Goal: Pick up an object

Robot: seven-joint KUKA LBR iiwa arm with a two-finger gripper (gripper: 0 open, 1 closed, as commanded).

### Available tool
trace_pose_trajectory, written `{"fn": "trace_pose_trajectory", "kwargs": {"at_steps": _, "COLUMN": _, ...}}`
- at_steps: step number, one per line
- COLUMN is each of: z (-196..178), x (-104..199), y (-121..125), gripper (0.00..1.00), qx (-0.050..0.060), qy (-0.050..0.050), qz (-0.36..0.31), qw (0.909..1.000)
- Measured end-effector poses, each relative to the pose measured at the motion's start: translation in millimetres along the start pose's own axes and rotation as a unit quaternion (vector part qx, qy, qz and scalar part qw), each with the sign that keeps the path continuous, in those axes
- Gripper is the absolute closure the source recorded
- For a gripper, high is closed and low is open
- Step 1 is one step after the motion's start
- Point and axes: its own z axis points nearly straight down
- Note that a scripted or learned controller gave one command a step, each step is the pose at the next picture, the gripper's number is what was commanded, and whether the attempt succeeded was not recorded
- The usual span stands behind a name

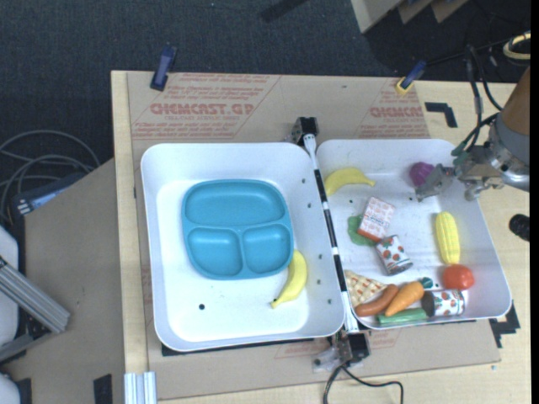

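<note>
the arm reaches in over the upper right part of the right bin (497,263), and its claw (448,178) hangs low there, just beside a small purple object (422,173) that lies near the bin's back wall. this looks like the approach step of a pick: the claw is close to a target but nothing sits between its fingers. whether the fingers are spread or pressed together cannot be told; the tip is small and partly blurred against the white floor of the bin. it may be brushing the purple object's right side, but contact is not clear.

other candidates lie well within reach in the same bin: a yellow banana (347,179) near the left wall, a red and white carton (376,217), a small can (393,255), a corn cob (447,236), a tomato (457,277), and a carrot (400,296) in the crowded front corner. the left bin (160,225) holds a blue divided plate (236,228) with a second banana (290,281) at its lower right edge.

the next move likely calls for centring the claw over the purple object, lowering onto it, closing, then lifting straight up. the object is small and rounded, so it may slip out sideways.
</note>
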Motion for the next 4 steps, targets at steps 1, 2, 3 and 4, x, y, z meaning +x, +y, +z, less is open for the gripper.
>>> {"fn": "trace_pose_trajectory", "kwargs": {"at_steps": 1, "z": 106.4, "x": 15.7, "y": 89.9, "gripper": 0.00, "qx": 0.000, "qy": 0.000, "qz": 0.000, "qw": 1.0000}}
{"fn": "trace_pose_trajectory", "kwargs": {"at_steps": 2, "z": 113.0, "x": 19.8, "y": 59.5, "gripper": 0.00, "qx": -0.002, "qy": -0.001, "qz": 0.000, "qw": 1.0000}}
{"fn": "trace_pose_trajectory", "kwargs": {"at_steps": 3, "z": 103.3, "x": 20.2, "y": 59.8, "gripper": 1.00, "qx": -0.003, "qy": -0.001, "qz": 0.000, "qw": 1.0000}}
{"fn": "trace_pose_trajectory", "kwargs": {"at_steps": 4, "z": 33.5, "x": 70.3, "y": 53.9, "gripper": 1.00, "qx": -0.001, "qy": 0.000, "qz": -0.001, "qw": 1.0000}}
